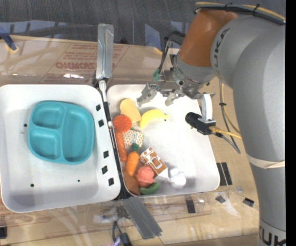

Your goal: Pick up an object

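Banana (pixel 152 118) partly tucked beneath gripper (pixel 160 96), fingers spread.

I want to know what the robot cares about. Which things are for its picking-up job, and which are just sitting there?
For the job:
pincer
banana
tomato
carrot
other toy food in the right bin

Just sitting there:
blue plate
left bin

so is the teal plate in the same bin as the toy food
No, the teal plate lies in the left bin; the toy food is piled in the right bin.
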Available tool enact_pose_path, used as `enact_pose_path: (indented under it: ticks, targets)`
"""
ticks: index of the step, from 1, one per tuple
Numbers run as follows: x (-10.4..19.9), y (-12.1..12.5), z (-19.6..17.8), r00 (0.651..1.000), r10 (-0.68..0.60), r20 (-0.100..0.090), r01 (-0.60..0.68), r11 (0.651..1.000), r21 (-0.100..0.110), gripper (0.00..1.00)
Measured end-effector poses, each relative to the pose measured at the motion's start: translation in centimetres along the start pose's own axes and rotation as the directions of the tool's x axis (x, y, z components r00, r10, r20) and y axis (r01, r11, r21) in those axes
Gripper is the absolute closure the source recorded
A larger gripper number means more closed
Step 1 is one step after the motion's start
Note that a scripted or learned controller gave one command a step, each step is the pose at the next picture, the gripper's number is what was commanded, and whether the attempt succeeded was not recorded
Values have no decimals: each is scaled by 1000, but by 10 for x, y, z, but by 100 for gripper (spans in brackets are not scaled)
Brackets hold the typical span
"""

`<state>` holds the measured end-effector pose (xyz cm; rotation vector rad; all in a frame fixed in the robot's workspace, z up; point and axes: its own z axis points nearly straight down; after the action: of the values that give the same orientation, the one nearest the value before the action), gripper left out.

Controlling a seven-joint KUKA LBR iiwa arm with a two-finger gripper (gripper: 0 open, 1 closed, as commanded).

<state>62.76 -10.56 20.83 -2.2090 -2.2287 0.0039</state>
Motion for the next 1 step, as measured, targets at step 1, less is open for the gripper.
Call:
enact_pose_path:
  ticks: [1]
  targets:
    - [-9, -8, 108, 976, -216, 4, 216, 976, -15, 0]
